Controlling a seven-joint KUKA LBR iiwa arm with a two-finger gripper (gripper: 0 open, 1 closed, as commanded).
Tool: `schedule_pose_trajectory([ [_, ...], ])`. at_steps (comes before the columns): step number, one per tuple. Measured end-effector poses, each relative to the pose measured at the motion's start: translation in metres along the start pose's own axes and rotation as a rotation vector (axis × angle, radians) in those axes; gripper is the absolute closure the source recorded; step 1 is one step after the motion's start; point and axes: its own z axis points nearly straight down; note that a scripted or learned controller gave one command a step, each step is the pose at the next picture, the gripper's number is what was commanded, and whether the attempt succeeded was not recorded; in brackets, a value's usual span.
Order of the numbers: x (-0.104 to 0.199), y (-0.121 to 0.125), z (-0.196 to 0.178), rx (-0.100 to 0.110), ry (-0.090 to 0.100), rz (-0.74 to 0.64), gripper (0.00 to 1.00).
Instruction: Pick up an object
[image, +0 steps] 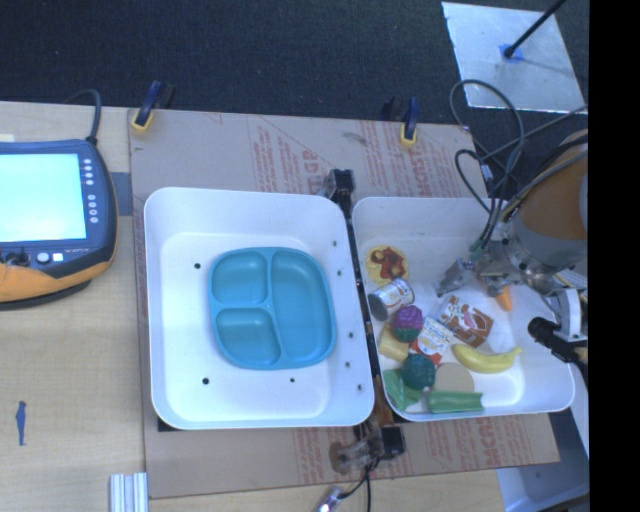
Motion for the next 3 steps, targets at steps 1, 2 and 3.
schedule_pose_trajectory([
  [1, -0.010, 0.073, 0.000, 0.009, 0.018, -0.002, 0.00],
  [2, -0.021, 0.072, -0.109, -0.007, -0.007, 0.002, 0.00],
  [3, 0.029, 0.032, 0.000, -0.001, -0.005, -0.001, 0.00],
])
